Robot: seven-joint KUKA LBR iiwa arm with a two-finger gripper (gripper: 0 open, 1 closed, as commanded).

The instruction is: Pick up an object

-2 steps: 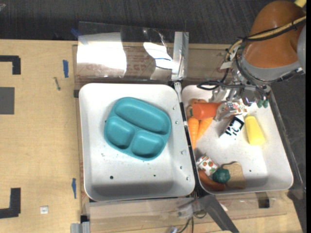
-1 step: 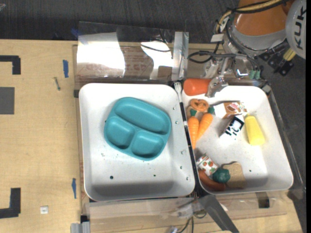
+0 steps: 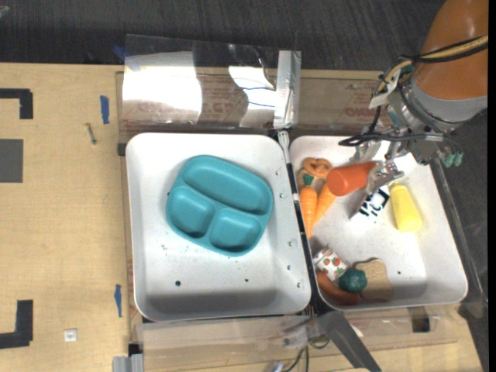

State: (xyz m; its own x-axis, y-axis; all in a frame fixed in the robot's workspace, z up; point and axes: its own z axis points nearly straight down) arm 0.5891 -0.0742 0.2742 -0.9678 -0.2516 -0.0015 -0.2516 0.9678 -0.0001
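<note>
Item: my gripper (image 3: 385, 178), frame's upper right, over the right bin (image 3: 442, 277); fingers apparently clamped on orange cylinder (image 3: 347, 179), lifting it.

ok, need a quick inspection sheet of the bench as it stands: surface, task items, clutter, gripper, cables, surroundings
Surface: wooden bench bearing left bin and right bin.
Job's things: in right bin, orange cup, carrots, yellow block, green ball beside brown piece.
Clutter: teal divided tray in left bin.
Grippers: gripper low over right bin beside orange cup; hold not confirmed.
Cables: yellow and black wires at wrist.
Surroundings: clear plastic sheet behind bins.
</note>
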